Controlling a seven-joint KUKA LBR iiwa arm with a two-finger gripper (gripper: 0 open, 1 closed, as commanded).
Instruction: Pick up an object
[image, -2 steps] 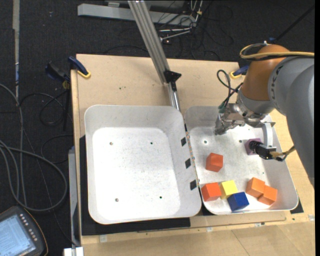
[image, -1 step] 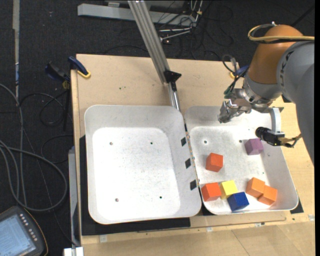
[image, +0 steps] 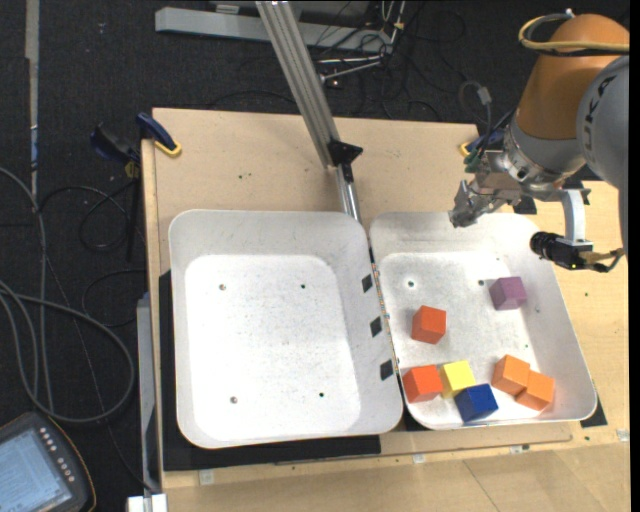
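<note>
The right bin holds several blocks. A purple block lies toward its back right, and an orange cube sits near the middle. Along the front edge are an orange block, a yellow block and a blue block, close together. Two more orange blocks rest at the front right. My gripper hangs above the bin's back rim, well behind the purple block. I see nothing between its fingers.
The left bin stands beside the right one. A metal pole slants in from the top down to the gap between the bins. Clamps sit at the bench's back left corner.
</note>
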